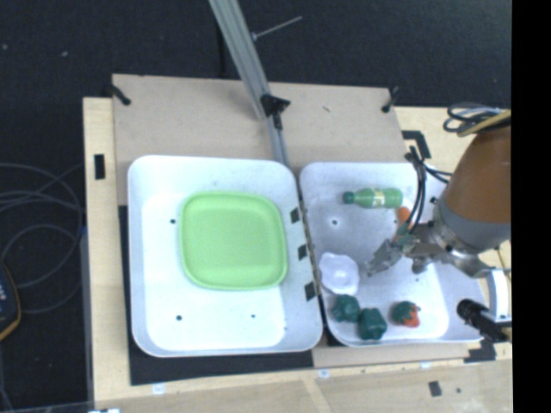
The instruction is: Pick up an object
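My gripper (385, 257) hangs over the middle of the right bin (344, 183), its dark fingers pointing left and down, nothing visible between them. A green bottle (374, 199) with a yellow label lies near the bin's far wall. A small white cup (338, 274) sits left of the gripper. Two dark green lumps (360, 316) lie by the near wall, and a red and green piece (406, 314) rests to their right. A small orange thing (403, 216) peeks out beside the wrist.
The left bin (155, 231) holds a light green square plate (233, 239). A grey metal pole (245, 54) slants down from the top to the gap between the bins. The arm's orange band (482, 179) fills the right side.
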Robot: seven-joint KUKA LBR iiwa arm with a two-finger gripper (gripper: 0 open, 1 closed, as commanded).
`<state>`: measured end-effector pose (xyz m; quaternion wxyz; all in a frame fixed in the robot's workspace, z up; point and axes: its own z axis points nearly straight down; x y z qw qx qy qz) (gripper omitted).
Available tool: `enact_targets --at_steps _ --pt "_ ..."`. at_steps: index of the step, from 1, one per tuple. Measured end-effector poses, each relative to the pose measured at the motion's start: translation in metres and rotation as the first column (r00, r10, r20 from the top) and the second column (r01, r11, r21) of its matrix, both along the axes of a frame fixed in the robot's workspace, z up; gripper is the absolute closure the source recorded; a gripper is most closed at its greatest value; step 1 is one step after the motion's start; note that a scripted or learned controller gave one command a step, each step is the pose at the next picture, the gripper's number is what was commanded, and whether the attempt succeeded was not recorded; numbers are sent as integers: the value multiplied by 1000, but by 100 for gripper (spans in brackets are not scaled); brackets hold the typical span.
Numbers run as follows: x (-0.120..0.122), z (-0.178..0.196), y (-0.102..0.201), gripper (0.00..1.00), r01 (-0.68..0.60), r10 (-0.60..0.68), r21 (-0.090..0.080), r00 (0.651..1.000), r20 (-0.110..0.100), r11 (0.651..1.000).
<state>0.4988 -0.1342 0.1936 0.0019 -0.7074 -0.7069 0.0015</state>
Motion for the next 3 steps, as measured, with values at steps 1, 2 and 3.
enact_targets --at_steps 1,2,3 --pt "1 -42 2 0 0 0 0 1000 1 1000" --pt "2 -92 1 0 0 0 -1 1000 5 1000" --pt "3 -81 1 100 1 -1 -1 1000 9 1000"
